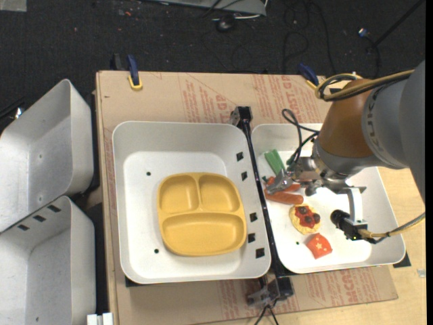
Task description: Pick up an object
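The right bin (385,195) holds several small toys. A green block (274,160) lies near its left wall, a red sausage-like piece (285,196) just below it, a round pizza-like toy (306,217) in the middle, and a red piece (319,246) toward the front. My gripper (289,180) hangs low over the bin's left part, right above the red sausage-like piece and beside the green block. Its tip overlaps small red and orange bits, and whether it touches them is unclear. The wrist hides part of the bin floor behind it.
A yellow divided plate (201,213) lies in the left bin (128,147). A black divider (256,181) runs between the bins. Two white tubs (40,154) stand off the bench at the left. Cables trail on the dark floor behind.
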`<state>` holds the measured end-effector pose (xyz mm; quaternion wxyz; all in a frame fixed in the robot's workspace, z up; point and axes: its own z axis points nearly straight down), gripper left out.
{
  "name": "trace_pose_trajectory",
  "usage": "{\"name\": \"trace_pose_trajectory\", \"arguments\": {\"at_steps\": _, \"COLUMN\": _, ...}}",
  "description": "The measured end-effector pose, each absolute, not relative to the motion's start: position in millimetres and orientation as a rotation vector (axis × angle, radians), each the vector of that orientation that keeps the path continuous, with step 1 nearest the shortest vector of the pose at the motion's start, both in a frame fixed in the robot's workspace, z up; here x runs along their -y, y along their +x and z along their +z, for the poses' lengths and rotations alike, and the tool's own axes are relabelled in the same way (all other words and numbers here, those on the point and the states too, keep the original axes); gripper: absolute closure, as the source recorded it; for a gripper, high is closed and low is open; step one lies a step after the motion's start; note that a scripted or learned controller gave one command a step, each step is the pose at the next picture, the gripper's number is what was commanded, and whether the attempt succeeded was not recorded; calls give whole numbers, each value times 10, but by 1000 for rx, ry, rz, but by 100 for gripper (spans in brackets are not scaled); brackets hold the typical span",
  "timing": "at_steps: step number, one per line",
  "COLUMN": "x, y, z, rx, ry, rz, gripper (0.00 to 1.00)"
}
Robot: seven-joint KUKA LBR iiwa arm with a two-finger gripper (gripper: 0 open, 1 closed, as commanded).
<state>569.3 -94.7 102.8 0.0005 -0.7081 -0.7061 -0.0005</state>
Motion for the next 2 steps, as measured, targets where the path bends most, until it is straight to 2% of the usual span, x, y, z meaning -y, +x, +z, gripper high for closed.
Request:
{"name": "trace_pose_trajectory", "arguments": {"at_steps": 1, "x": 951, "y": 5717, "z": 1176, "rx": 2223, "ry": -2230, "rz": -9, "gripper": 100}}
{"name": "trace_pose_trajectory", "arguments": {"at_steps": 2, "x": 991, "y": 5719, "z": 1807, "rx": 2227, "ry": -2224, "rz": -5, "gripper": 100}}
